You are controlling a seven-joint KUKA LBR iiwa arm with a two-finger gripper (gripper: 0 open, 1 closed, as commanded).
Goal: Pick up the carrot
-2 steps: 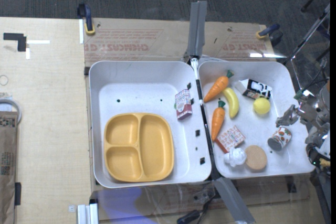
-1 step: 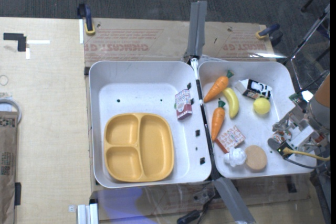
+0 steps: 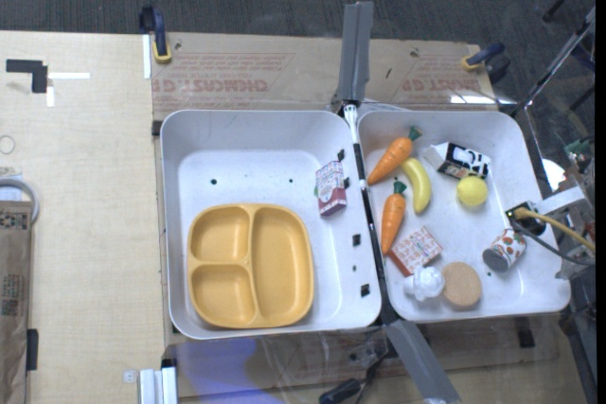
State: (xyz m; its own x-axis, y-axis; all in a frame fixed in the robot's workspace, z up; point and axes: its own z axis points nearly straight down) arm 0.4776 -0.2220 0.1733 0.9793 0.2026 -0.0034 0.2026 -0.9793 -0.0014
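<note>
Two orange carrots with green tops lie in the right bin (image 3: 530, 156), near its left wall. The upper carrot (image 3: 390, 159) is slanted, its leafy end toward the upper right. The lower carrot (image 3: 392, 216) lies almost upright in the view, with its leaves at the top. A yellow banana (image 3: 418, 184) rests between them, close to both.
The right bin also holds a lemon (image 3: 472, 191), a black-and-white packet (image 3: 463, 160), a red-and-white box (image 3: 417, 249), a white lump (image 3: 426, 283), a tan disc (image 3: 462, 285) and a small can (image 3: 505, 250). The left bin (image 3: 180, 203) has a yellow divided plate (image 3: 251, 265) and a small red carton (image 3: 330, 188).
</note>
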